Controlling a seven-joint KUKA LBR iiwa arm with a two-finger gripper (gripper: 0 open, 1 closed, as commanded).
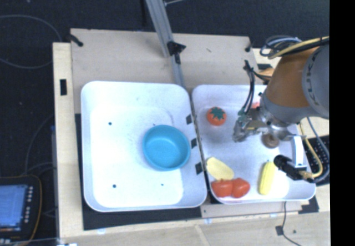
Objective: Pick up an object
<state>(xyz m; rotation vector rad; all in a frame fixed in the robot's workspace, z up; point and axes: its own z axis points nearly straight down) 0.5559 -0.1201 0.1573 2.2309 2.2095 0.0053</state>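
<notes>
- White bins, two, side by side on the bench (pixel 222 56); the right bin (pixel 222 95) serves as landmark.
- Left bin (pixel 111 100) touches the right bin's left wall; blue bowl (pixel 166 147) sits in it, near that shared wall.
- Tomato (pixel 216 116), red with green top, in the right bin's upper left part.
- Yellow piece (pixel 220 169) against the right bin's left wall, lower down.
- Red piece (pixel 231 187) at the right bin's near rim, touching the yellow piece's lower edge.
- Banana (pixel 267 178), upright, in the right bin's lower right part, apart from the red piece.
- Arm (pixel 294 86), grey with orange band, enters over the right bin's right side.
- Jaws (pixel 242 131) hang over the right bin's bare middle, right of and below the tomato, apart from it. Spread or pressed together: cannot tell. Nothing seen between them.
</notes>
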